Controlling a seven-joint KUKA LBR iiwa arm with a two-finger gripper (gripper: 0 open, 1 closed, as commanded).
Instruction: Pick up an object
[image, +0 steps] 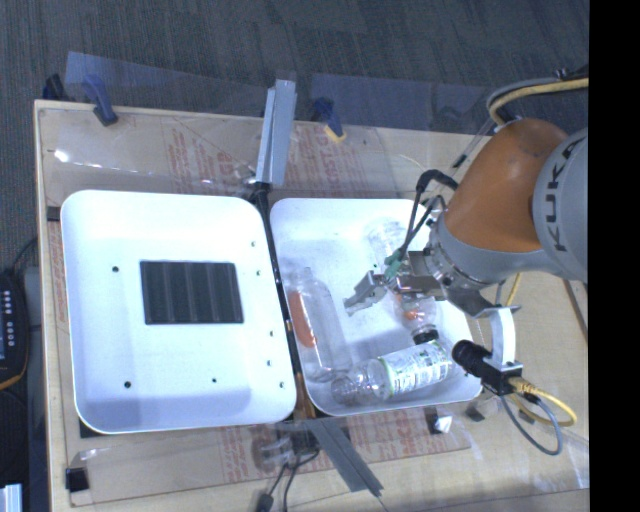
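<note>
Overhead, from the fixed slanted camera: two shallow white bins side by side on the counter (400, 150), touching along a shared middle edge. Left bin (90, 300) bare apart from a dark ribbed rectangular panel (191, 292) set in its floor, with wide open floor all around that panel. Right bin (300, 225) crowded. Along its near wall, a clear plastic bottle (400, 374) lying on its side, long axis roughly left to right and tilted slightly up toward the right, dark cap end (426, 336) at the right. Beside the left wall, a clear packet with an orange strip (303, 318) inside, long axis running far to near. Crumpled clear plastic (385, 240) toward the far side. Tool (368, 292) low over the bin's middle, reaching in from the right under the grey arm with its orange band (500, 190); cannot tell whether spread or pressed together. Little free floor beyond the far-left corner of this bin.
</note>
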